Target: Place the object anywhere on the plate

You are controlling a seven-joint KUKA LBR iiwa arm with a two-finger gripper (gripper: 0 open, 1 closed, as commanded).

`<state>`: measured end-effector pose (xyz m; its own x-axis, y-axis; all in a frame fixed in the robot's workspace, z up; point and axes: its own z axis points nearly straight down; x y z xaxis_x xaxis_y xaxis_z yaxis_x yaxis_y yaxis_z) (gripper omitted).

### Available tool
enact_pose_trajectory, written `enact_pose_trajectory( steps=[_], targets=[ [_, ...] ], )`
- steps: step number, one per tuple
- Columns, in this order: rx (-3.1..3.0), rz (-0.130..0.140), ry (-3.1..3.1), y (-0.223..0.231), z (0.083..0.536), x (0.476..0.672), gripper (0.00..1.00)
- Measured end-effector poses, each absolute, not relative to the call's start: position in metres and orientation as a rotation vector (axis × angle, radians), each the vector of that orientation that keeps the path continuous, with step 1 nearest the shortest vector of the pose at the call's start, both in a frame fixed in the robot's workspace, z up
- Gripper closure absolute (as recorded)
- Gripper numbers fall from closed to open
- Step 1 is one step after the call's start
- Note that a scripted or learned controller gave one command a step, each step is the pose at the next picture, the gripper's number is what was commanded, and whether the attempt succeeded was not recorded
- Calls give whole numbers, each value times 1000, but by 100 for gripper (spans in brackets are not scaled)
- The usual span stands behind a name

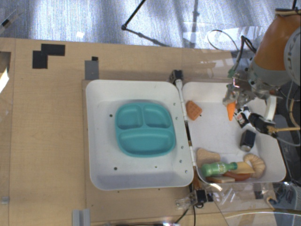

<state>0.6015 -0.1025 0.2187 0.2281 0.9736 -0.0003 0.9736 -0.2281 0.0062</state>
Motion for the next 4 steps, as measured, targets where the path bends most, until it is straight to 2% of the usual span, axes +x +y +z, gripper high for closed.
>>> enact_pose_trajectory(
  steps=[1,2,3,4],
  targets=[
    [2295,4,2144,-41,184,588,100],
    [2432,9,1989,33,185,608,100],
    [2359,8,2076,114,204,562,100],
    [2364,5,2068,111,204,562,0]
  ],
)
